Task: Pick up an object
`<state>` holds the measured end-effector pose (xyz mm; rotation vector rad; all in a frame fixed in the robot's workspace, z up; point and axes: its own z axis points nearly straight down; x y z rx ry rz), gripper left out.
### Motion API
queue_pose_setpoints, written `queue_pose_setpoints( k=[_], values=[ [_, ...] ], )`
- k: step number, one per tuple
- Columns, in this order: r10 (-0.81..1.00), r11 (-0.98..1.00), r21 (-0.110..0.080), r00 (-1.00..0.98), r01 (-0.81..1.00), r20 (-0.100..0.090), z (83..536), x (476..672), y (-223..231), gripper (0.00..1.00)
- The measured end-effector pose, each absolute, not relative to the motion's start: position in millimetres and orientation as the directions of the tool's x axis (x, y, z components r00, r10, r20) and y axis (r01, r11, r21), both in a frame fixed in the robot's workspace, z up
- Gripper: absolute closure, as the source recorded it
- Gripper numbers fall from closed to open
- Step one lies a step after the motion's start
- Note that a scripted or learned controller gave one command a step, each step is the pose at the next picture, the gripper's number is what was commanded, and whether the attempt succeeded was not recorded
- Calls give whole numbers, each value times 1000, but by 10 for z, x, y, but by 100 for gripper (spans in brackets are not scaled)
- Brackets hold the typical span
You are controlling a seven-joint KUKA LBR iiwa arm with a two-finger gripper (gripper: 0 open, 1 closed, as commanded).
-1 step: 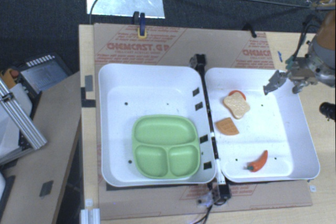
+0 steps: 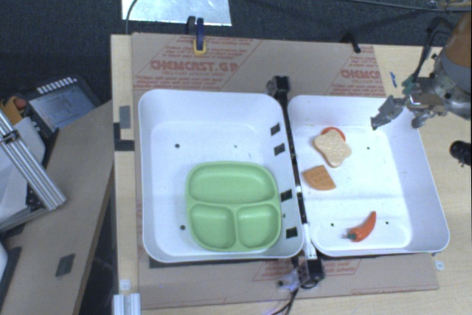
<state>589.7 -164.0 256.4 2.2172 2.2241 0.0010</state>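
The right bin (image 2: 424, 181) holds three toy foods. A tan bread slice (image 2: 332, 150) lies near its middle with a red piece (image 2: 334, 133) peeking out behind it. Just below sits an orange square cracker (image 2: 319, 178). A red-orange chili pepper (image 2: 363, 226) lies near the front wall. My gripper (image 2: 401, 114) hovers over the bin's back right corner, to the right of and behind the bread. Its fingers are spread open and hold nothing.
The left bin (image 2: 166, 129) holds a green divided plate (image 2: 232, 204) at its front. A black divider with clips (image 2: 287, 158) joins the two bins. A yellow clamp (image 2: 198, 37) sits at the cardboard's back edge, and cables run overhead.
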Motion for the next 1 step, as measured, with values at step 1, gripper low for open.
queue_pose_setpoints(
  k=[1],
  values=[
    [1000,2,-1,-2,1000,0,2123,5962,-1659,0]
  ],
)
